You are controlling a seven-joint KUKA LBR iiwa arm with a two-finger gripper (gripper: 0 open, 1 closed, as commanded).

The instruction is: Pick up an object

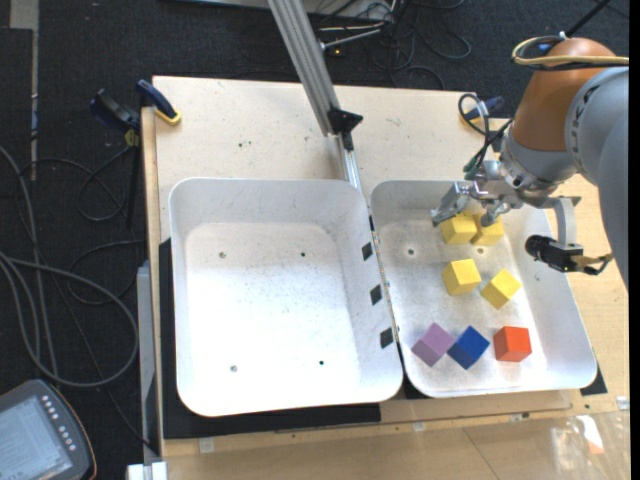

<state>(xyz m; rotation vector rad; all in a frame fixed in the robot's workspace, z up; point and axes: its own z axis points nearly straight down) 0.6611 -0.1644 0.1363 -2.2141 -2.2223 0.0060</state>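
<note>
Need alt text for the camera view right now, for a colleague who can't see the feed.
The arm's hand sits low over two touching yellow cubes at the back of the right bin. Two more yellow cubes, a purple, a blue and an orange-red cube lie nearer the front.

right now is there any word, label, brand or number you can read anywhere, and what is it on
No readable text anywhere.
The handheld screen at the lower left corner: whatever it displays is too small and blurred to read.
The black marks along the edge between the two bins are plain patches, no letters.
</note>
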